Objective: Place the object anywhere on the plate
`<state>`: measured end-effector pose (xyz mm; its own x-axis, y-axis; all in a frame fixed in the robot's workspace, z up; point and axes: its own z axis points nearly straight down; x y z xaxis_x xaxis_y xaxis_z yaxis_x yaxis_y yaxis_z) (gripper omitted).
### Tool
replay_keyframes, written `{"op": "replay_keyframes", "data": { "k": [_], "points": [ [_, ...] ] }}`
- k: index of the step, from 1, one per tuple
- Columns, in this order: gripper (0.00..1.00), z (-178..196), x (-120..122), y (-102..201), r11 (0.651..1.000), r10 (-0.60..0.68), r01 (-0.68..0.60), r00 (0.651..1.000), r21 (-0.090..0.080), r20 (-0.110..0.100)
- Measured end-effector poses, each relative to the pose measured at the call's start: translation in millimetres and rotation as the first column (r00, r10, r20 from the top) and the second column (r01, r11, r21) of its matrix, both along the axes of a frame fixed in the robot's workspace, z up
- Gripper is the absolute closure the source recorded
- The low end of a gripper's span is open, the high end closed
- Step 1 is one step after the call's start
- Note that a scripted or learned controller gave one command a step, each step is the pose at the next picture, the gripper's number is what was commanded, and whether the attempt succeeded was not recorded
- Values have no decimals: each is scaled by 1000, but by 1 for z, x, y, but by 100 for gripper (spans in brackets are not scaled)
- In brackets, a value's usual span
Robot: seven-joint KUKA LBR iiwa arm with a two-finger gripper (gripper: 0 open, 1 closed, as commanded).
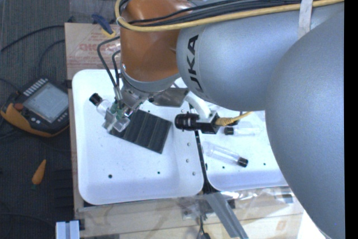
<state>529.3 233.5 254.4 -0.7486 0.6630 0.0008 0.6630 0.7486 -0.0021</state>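
Bins sit side by side on the bench; the right bin (263,176) nearest the arm holds a clear vial (226,155) with a dark cap. Across the divider, in the left bin (95,176), lies the dark ribbed plate (146,131). The gripper (117,115) hangs at the plate's far left corner, whether spread or pinched I cannot tell. A small dark-capped object (96,100) lies just beyond it, probably the thing to be placed. The step looks like release or pickup; next, confirm it rests on the plate.
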Motion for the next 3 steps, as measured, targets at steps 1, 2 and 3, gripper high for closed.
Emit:
{"op": "replay_keyframes", "data": {
  "k": [1, 2, 3],
  "points": [
    [100, -41, 55, -10, 995, 104, -104, 995, 0, 1],
    [100, -49, 100, 0, 777, 629, -629, 777, 2, 4],
    [100, -40, 100, 2, 777, 629, -629, 777, 5, 9]
  ]
}}
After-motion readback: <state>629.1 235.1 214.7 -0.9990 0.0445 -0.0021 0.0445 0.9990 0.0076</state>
